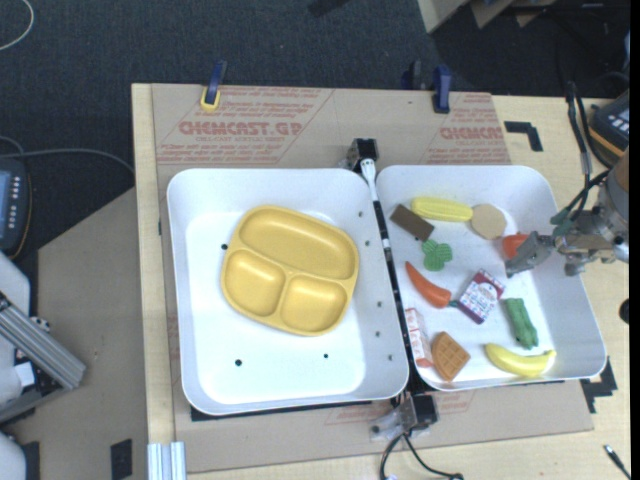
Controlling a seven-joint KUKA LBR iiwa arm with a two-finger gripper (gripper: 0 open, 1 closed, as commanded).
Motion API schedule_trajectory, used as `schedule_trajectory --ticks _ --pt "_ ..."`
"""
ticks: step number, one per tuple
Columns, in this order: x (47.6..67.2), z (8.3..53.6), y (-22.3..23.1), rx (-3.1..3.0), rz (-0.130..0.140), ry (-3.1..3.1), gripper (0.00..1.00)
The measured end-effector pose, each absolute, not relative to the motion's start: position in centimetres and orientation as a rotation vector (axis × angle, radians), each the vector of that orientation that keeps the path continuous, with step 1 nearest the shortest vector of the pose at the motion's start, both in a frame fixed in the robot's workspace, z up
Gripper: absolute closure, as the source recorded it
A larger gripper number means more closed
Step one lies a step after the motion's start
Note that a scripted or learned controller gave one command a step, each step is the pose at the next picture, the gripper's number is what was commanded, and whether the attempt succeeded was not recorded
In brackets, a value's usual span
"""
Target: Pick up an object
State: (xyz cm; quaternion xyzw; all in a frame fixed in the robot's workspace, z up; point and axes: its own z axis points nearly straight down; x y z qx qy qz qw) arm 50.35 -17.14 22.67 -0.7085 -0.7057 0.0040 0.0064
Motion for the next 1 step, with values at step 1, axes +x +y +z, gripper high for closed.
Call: schedule_trajectory --ticks 1 --pt "50.62 23.41 -17.08 -2.221 0.0 -2.221 0.0"
